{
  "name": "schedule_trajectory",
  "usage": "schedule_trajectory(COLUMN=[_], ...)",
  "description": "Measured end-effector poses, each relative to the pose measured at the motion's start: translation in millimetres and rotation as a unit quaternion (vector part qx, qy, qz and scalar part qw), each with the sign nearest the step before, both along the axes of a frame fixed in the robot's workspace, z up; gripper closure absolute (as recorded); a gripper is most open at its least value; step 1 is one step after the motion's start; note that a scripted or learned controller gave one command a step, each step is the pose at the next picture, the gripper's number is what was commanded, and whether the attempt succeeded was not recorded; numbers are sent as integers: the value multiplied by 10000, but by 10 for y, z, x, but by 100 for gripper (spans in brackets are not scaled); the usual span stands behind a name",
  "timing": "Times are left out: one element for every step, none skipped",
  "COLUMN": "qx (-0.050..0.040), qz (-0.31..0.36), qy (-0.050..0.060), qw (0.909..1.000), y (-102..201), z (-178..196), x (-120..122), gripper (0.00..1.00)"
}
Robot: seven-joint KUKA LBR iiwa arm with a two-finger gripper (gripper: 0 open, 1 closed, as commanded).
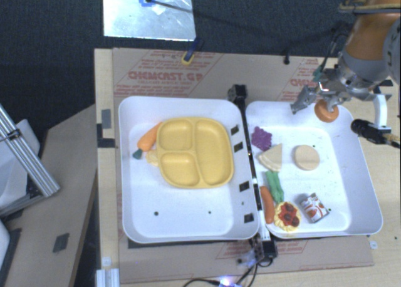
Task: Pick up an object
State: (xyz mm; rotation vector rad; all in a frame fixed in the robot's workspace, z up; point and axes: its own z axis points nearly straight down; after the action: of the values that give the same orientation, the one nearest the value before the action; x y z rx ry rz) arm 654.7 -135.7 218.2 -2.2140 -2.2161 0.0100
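My gripper (315, 99) hangs over the far edge of the right bin (351, 173). An orange round object (326, 112) sits directly under it, touching or nearly touching it; I cannot make out whether it is gripped. Further into the right bin lie purple grapes (261, 136), a pale sandwich wedge (271, 157), a round beige biscuit (306, 157), a green pod (274, 185), an orange-red stick (267, 203), a pizza slice (287, 215) and a small printed packet (312, 207).
The left bin (135, 210) holds a yellow compartment plate (193, 152) with a carrot (148, 136) at its left edge. A divider (247, 154) runs between the bins. A shiny metal sheet (149, 4) lies beyond the bench.
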Motion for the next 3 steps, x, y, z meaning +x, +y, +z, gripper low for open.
schedule_trajectory(qx=[-9,-8,-6], qz=[10,19,8], qy=[-62,-49,-36], qw=[10000,10000,10000], y=[3,72,107], z=[79,-363,-976], x=[26,42,-17], gripper=[0,0,0])
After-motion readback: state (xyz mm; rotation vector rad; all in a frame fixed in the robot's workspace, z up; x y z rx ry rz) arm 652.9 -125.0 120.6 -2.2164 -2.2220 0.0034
